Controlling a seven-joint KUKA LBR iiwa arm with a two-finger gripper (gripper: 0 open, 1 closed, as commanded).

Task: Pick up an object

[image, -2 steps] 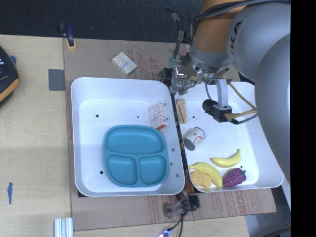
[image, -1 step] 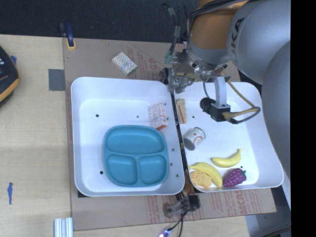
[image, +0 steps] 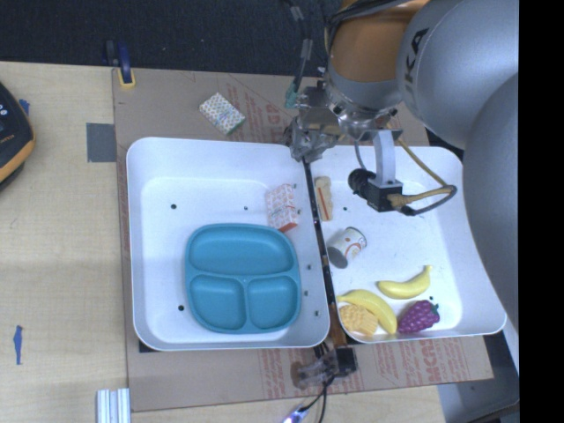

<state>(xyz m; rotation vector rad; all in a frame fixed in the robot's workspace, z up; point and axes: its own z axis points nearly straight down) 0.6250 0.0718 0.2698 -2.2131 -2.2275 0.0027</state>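
My gripper (image: 307, 141) hangs over the far end of the wall shared by the two white bins, below the orange band of the arm. Nothing can be seen held in it. Just in front of it in the left bin (image: 141, 236) lies a small red-and-white packet (image: 282, 206), beside a blue sectioned plate (image: 241, 277). The right bin (image: 467, 263) holds a tan stick (image: 323, 197), a small white cup on its side (image: 346, 245), two yellow bananas (image: 406, 284) (image: 372, 307) and a purple bunch of grapes (image: 419, 316).
A black fitting with a cable (image: 377, 190) hangs from the arm over the right bin. On the cardboard behind the left bin lies a small checkered packet (image: 221, 112). A yellow-and-black device (image: 12, 135) sits at the bench's left edge.
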